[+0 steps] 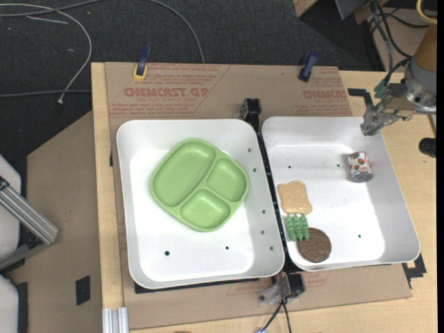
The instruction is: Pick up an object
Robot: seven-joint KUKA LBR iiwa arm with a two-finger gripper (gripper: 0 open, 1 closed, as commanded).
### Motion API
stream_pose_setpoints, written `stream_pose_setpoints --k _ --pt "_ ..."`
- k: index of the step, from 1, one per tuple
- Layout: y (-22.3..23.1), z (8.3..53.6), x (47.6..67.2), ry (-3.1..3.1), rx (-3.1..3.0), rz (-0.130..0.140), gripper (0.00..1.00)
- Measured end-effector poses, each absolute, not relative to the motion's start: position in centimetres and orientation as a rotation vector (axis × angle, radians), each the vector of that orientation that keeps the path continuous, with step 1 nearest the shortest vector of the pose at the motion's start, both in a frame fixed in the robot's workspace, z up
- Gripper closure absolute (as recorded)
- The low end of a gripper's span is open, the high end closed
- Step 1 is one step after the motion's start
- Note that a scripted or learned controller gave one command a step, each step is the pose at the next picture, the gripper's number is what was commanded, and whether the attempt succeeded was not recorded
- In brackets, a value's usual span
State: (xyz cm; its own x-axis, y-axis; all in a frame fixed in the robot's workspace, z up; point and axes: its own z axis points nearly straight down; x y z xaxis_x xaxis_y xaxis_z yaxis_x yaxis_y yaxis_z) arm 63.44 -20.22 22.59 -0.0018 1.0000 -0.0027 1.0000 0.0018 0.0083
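In the right bin (388, 207) a small patterned can (359, 166) lies on its side near the far right wall. A tan bread slice (295, 196), a green toy vegetable (297, 226) and a brown round patty (315, 245) sit in a row along the bin's left side. My gripper (375, 125) hangs over the far right corner of this bin, above and behind the can, with nothing visible between its fingers.
The left bin (139, 227) holds a green three-compartment plate (200, 184). Blue clamps (143, 60) (308, 66) pin the cardboard sheet at the far edge. Cables and a box lie beyond the bench at the upper right.
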Motion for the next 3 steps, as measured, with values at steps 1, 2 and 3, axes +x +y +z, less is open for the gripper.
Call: stream_pose_setpoints --k 1,2,3 --pt "-20.3 28.0 63.6 2.217 2.214 0.006 1.00" --pt "-14.1 28.1 63.4 2.230 2.217 0.001 1.00" --pt "-8.7 26.3 63.7 2.231 2.218 0.000 1.00"
